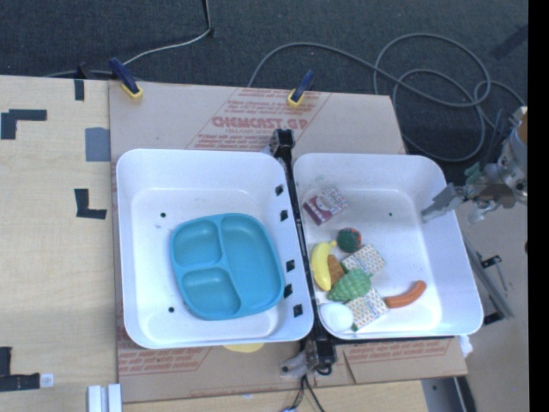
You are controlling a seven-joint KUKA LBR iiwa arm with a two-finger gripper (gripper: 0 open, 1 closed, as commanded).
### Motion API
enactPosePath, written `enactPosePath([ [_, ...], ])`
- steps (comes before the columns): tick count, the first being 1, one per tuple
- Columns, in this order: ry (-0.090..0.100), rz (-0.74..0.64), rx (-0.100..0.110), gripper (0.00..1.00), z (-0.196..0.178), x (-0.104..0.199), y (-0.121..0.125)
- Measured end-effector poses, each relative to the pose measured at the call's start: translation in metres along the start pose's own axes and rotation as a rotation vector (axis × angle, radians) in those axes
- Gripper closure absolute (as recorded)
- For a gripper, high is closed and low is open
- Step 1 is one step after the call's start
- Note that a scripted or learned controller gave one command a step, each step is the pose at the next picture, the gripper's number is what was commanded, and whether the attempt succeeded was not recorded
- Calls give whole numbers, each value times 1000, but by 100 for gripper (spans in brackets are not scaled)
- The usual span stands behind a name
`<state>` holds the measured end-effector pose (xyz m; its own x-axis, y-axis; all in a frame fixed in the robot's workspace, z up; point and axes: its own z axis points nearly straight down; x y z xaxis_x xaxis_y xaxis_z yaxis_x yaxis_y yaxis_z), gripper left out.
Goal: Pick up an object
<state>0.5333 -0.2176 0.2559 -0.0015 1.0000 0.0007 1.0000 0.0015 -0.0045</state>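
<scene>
The right bin (429, 178) holds a cluster of small objects at its near left. Among them are a yellow banana (322, 266), a green leafy toy (350, 286), a small dark green and red ball (347, 239), two checkered packets (365, 259) and an orange sausage-shaped piece (405, 294). A purple and white packet (324, 204) lies apart, further back. My gripper (467, 194) hangs over the bin's right rim, well to the right of the cluster and above it, with nothing visibly in it.
The left bin (137, 187) carries a blue divided plate (226, 264). A black divider (292, 230) runs between the bins. Both bins rest on cardboard (214, 118) held by yellow clamps. Cables (429, 67) lie on the dark floor behind.
</scene>
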Motion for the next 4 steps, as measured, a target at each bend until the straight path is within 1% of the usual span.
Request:
enactPosePath([
  [1, 1, -1, 2, 0, 117, 55, 45],
  [2, -1, -1, -3, 0, 171, 112, 66],
  [3, -4, -1, -11, 0, 170, 112, 38],
  [4, -5, 0, -7, 100, 163, 111, 38],
])
